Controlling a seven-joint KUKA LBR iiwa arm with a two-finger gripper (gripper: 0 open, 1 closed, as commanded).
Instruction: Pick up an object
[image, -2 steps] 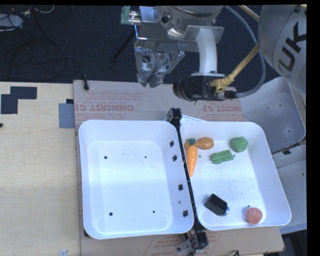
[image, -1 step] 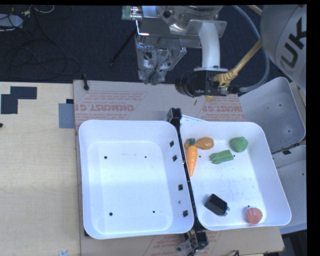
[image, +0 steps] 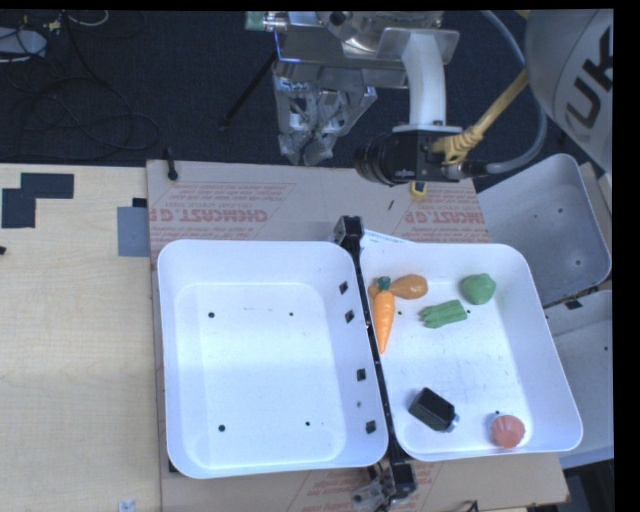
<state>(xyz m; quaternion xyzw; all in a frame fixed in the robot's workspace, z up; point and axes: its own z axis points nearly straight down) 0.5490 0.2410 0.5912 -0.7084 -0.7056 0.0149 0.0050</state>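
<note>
You see two bins of smooth, faintly glossy white plastic: the left bin (image: 190, 280) and the right bin (image: 535, 330). In the right bin, the carrot (image: 383, 318) looks like matt orange plastic, and the black block (image: 433, 409) below it has a dull sheen. Under the bins lies printed brown cardboard (image: 230, 205), on a pale wood-grain bench (image: 70, 340).

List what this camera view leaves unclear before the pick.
- Gripper: blurred, seen from above against clutter; finger state unreadable.
- Orange piece behind the carrot: too small to identify, and whether the two touch is unclear.
- Black block: dark, its shape and top face hard to read.
- Arm: cut off by the top and right edges.
</note>
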